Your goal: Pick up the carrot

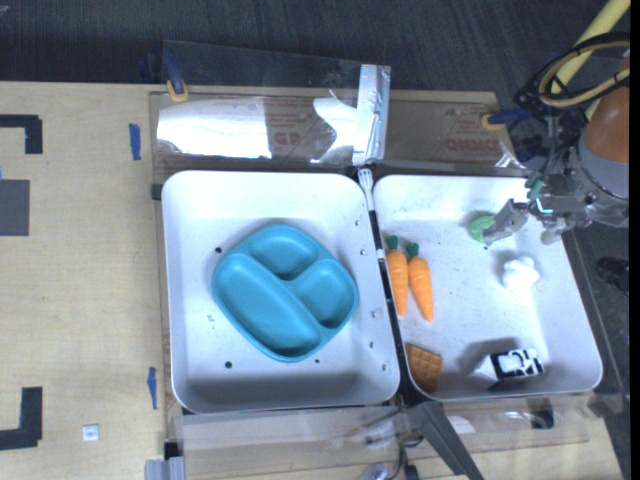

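Observation:
Two orange carrots with green tops lie side by side at the left wall of the right bin [575, 298]. One carrot [398, 280] is against the wall and the other carrot [421, 288] lies just right of it. My gripper [523, 230] hangs over the bin's upper right part, well right of and above the carrots. It stands open with nothing between its fingers. Its left fingertip [499, 227] is close beside a small green object [481, 225].
A white lump [519, 272] lies below the gripper. A brown waffle piece [424, 365] and a black-and-white toy [517, 363] sit near the right bin's front. The left bin [190, 288] holds a blue divided plate [285, 290]. Yellow cables [585, 63] hang at the upper right.

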Controlling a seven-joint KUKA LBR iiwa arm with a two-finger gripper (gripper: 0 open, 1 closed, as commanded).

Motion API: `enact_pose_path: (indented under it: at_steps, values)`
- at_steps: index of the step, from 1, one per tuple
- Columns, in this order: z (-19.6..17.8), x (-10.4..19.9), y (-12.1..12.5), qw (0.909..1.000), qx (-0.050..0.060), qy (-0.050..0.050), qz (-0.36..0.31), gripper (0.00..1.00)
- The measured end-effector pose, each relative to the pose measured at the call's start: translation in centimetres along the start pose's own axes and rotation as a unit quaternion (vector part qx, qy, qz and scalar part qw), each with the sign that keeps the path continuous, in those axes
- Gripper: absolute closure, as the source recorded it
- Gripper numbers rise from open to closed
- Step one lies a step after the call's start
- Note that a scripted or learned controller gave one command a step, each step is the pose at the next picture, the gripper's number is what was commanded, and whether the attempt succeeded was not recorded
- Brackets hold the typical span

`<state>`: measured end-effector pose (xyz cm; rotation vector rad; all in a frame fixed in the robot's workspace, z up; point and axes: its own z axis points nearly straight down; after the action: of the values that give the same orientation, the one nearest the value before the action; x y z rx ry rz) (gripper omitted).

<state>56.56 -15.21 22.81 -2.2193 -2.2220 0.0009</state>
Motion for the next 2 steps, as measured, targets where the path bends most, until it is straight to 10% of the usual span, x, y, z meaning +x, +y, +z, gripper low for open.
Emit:
enact_pose_path:
  at_steps: [1, 2]
  values:
    - [7.3, 5.8, -2.4, 0.9944, 0.002, 0.001, -0.106, 0.0]
    - [14.1, 5.5, -1.0, 0.9971, -0.004, -0.001, -0.076, 0.0]
